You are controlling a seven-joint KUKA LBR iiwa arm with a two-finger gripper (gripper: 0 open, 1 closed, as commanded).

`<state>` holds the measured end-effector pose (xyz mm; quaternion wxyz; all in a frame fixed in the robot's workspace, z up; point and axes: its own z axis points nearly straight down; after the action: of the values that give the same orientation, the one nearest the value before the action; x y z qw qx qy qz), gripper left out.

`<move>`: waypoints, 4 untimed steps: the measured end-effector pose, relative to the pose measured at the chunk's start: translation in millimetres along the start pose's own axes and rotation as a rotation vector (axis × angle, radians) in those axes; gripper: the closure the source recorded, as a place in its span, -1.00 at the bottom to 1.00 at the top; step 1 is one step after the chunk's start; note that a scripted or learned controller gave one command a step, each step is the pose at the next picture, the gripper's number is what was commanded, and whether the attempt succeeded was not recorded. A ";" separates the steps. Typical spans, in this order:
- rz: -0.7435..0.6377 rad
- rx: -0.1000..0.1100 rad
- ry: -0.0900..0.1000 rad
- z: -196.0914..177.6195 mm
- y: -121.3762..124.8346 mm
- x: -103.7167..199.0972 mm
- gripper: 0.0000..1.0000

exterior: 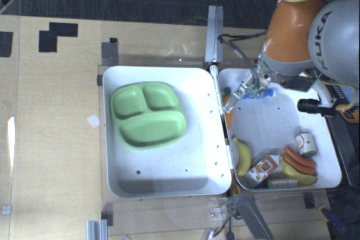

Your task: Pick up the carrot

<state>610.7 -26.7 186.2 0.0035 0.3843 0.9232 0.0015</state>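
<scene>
Pale wooden worktop at far left, marked with black blocky shapes near its top edge. Next, the left bin, white and shallow, carrying a green divided plate in its upper left part. Right of the divider, the right bin, white as well. Against its left wall near the top, a sliver of orange, apparently the carrot, mostly hidden by the rim. Just beside and above it, the jaws, tilted down toward that corner; too small and blurred to tell how wide apart, or whether gripping anything. Lower along the left wall, a yellow banana. Toward the bottom, a small orange-and-white carton with print too small to read, then a red sausage lying on a second yellow piece, and a small can with an unreadable label. Upper right, the arm, orange band and grey shell lettered "KUKA".
</scene>
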 end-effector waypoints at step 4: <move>0.035 0.002 0.001 0.2 -56.3 -13.5 -1.00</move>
<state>580.2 -75.9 185.8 0.0027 0.4004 0.9164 0.0010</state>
